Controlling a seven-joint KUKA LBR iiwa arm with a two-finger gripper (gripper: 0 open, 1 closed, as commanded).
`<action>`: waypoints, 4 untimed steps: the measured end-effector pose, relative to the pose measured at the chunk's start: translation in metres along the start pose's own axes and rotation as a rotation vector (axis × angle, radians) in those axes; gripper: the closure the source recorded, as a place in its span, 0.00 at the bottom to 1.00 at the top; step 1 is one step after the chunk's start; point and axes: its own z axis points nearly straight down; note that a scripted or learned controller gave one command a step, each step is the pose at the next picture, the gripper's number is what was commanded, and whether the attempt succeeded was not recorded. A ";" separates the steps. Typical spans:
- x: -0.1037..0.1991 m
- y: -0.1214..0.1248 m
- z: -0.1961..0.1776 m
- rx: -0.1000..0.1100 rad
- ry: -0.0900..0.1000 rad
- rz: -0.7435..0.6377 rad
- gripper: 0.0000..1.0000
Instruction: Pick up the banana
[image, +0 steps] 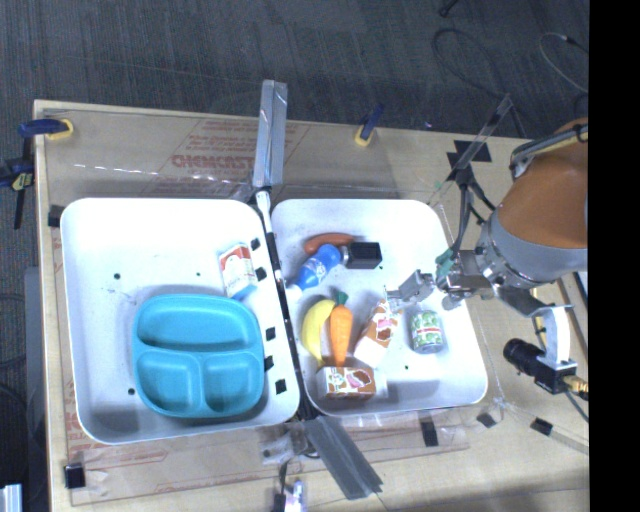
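Observation:
The yellow banana (316, 328) lies in the right bin (455, 372), near its left wall, with an orange carrot (341, 333) pressed against its right side. My gripper (412, 288) hovers over the right half of that bin, to the right of and slightly behind the banana, and well apart from it. Directly below the gripper are a small brown carton (379, 328) and a green can (427, 331). Nothing shows between the gripper's tips.
Behind the banana lie a blue bottle (318, 266), a brown sausage (328, 241) and a black block (364, 254). A printed box (347, 380) sits just in front of it. The left bin (90, 250) holds a blue divided tray (200, 352) and a small red-and-white carton (236, 268).

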 end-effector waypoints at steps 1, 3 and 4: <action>0.037 0.000 0.148 -0.016 -0.003 0.022 0.00; -0.013 0.044 0.091 -0.003 -0.001 0.024 0.00; 0.031 0.044 0.023 -0.003 0.000 -0.060 0.00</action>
